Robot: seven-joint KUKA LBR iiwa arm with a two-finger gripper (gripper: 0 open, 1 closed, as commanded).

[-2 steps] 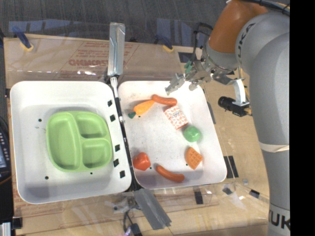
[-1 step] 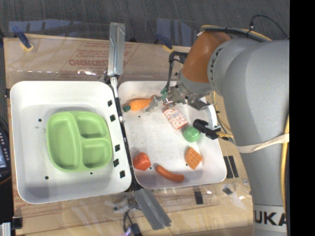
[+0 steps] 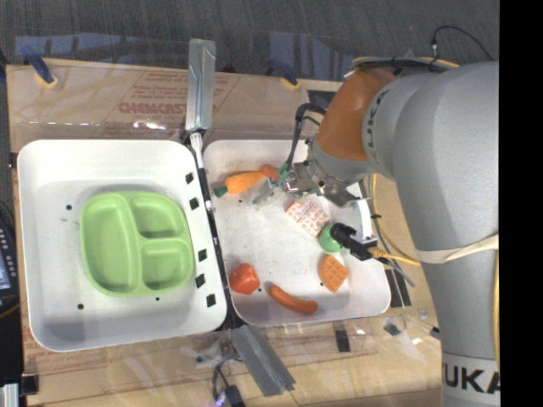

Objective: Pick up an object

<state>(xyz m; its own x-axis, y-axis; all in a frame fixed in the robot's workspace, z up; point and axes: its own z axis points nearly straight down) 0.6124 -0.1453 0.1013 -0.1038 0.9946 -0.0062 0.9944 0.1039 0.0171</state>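
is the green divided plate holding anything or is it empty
Empty. The green plate lies flat in the left bin with all three compartments bare; the toy food sits in the right bin.

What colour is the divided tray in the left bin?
Light green; the moulded plastic divided tray shows best in the camera view.

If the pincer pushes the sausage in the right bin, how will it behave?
The sausage looks long and rounded, so it would probably roll sideways. It seems smooth, perhaps slippery. It lies close to the right bin's front wall, which might stop it.
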